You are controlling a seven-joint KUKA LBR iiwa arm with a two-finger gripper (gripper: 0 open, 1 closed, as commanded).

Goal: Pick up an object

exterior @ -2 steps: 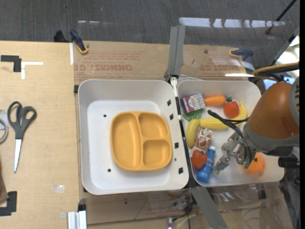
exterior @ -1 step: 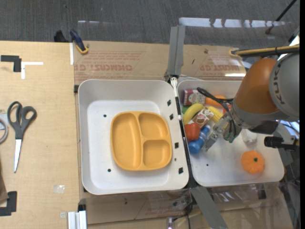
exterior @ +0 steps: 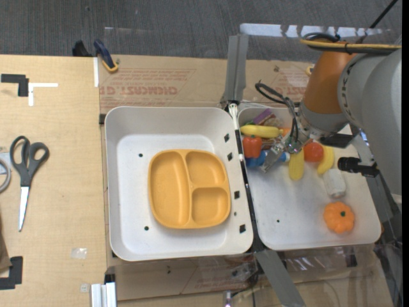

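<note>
On the desk's (exterior: 51,235) far left we see scissors (exterior: 25,165); next, the left bin (exterior: 121,190) holds a yellow divided plate (exterior: 190,188). In the right bin (exterior: 287,232), the hand (exterior: 281,151) sits low among a cluster: a banana (exterior: 259,131), a red piece (exterior: 252,147) and a yellow piece (exterior: 296,166). Whether it is open or closed, we cannot tell. An orange pumpkin (exterior: 339,217) lies apart. We judge the crowded pile risky; we should centre on one item before lifting.
</note>
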